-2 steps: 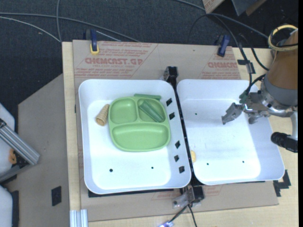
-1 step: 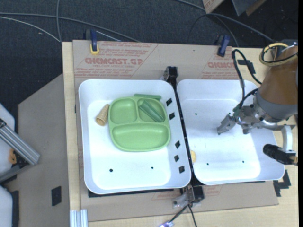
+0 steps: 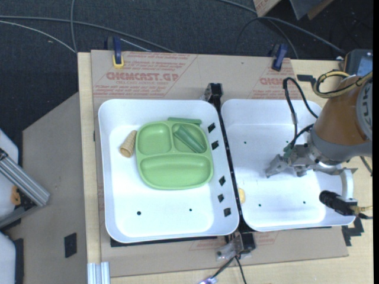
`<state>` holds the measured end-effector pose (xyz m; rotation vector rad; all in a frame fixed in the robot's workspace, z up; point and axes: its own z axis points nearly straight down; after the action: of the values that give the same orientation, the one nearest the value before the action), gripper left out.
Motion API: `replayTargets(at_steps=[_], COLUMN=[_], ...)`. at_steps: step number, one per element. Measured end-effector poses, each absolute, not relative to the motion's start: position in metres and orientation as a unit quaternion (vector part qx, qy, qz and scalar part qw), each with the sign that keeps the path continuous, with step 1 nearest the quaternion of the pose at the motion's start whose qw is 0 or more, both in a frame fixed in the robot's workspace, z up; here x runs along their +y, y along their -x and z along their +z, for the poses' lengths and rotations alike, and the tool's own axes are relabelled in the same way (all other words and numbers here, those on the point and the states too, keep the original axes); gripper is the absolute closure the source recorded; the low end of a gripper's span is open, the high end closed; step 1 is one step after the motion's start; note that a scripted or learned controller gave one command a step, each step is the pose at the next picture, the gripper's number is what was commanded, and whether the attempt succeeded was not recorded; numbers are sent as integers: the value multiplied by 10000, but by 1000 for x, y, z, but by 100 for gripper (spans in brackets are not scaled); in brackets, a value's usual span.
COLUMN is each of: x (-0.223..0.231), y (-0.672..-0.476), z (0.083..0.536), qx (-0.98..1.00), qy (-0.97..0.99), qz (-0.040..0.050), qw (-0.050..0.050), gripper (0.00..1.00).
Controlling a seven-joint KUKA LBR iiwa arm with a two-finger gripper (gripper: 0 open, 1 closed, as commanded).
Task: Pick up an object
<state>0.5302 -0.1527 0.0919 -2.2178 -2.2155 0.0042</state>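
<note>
1. We see the pincer [image 3: 273, 169] low in the right bin [image 3: 260, 212]; its opening we cannot tell.
2. Green tray [image 3: 173, 171] lies in the left bin [image 3: 118, 206], cone [image 3: 127, 144] touching the tray's left edge.

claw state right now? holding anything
claw: over the right bin; open or shut cannot be told, and nothing can be seen in it.

The arm [image 3: 346, 123] runs off the right edge, its upper part cut away. It covers part of the right bin [image 3: 260, 212]. A small yellow thing [image 3: 241, 196] between the bins is mostly hidden by their rims, too small to identify.
</note>
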Motion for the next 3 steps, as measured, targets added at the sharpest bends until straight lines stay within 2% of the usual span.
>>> replayTargets(at_steps=[1, 3], x=[-152, -144], y=[-532, -540], z=[106, 203], qx=[-7069, -7079], qy=[7073, 7063], qz=[-5, -20], qw=[6, -29], gripper=[100, 100])
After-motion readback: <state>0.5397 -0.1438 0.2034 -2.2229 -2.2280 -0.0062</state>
